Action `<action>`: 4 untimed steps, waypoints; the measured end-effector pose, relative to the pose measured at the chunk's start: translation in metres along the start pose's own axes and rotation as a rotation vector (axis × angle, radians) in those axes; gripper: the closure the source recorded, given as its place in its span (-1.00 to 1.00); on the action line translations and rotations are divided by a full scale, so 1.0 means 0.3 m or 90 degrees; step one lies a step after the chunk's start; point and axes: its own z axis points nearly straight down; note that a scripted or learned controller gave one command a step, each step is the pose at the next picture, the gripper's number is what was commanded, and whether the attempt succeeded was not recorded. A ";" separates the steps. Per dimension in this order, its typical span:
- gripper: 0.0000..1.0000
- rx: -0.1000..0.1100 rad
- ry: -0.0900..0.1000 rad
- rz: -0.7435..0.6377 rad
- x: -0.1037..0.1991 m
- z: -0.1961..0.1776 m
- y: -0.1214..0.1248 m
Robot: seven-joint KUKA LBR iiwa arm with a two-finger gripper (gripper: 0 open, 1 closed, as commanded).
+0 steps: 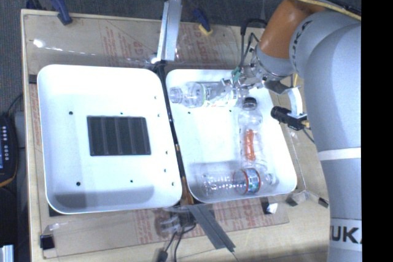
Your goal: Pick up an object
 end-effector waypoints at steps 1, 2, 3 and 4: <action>-1.00 0.000 -0.001 -0.026 -0.006 0.003 0.005; -1.00 0.004 0.000 -0.047 -0.015 0.006 0.017; -1.00 0.003 -0.001 -0.061 -0.017 0.006 0.018; -1.00 0.002 -0.003 -0.082 -0.019 0.007 0.018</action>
